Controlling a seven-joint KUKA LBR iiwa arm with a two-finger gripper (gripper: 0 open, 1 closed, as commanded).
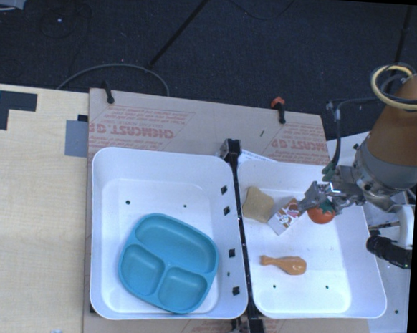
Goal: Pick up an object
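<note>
The right bin (356, 296) holds a tan block (258, 204), a small white carton (286, 216), a red round object (322, 216) and an orange drumstick-shaped toy (285, 264). My gripper (321, 200) reaches in from the right and sits just above the red round object, at the bin's upper right. The carton lies tilted right beside the gripper, on its left. The gripper's own body partly covers the red object's top. The drumstick toy lies apart, lower in the bin.
A blue divided plate (167, 262) lies in the left bin (113, 190). A black divider (234, 229) runs between the two bins. The arm's grey and orange body (394, 141) stands over the bench's right side.
</note>
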